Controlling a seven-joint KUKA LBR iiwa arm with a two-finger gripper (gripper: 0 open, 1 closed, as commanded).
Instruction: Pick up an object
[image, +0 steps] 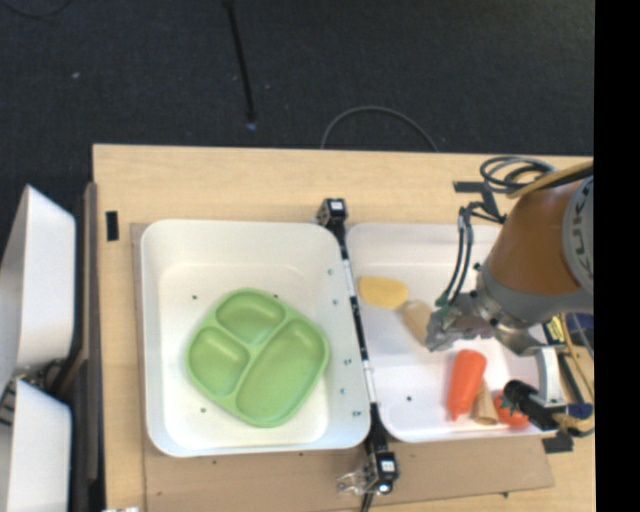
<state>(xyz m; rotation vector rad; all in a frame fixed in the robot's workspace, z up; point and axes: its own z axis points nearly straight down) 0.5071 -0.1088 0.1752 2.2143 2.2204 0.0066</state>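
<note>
In the camera view the arm (535, 250) reaches into the right bin (400, 245) and the gripper (447, 328) is low, near the middle of this bin. I cannot tell its state, because the wrist covers it. Its tip is just beside a small tan piece (415, 318), so I judge that the step in hand is the descent for a grasp, and nothing is lifted yet. The next move needs the gripper to settle around one object only. A yellow rounded object (383, 291) lies close behind the tan piece, toward the wall between the bins, and could be pushed. An orange carrot-like toy (464, 383) lies near the front edge. The left bin (160, 300) holds a green divided plate (259, 355).
</note>
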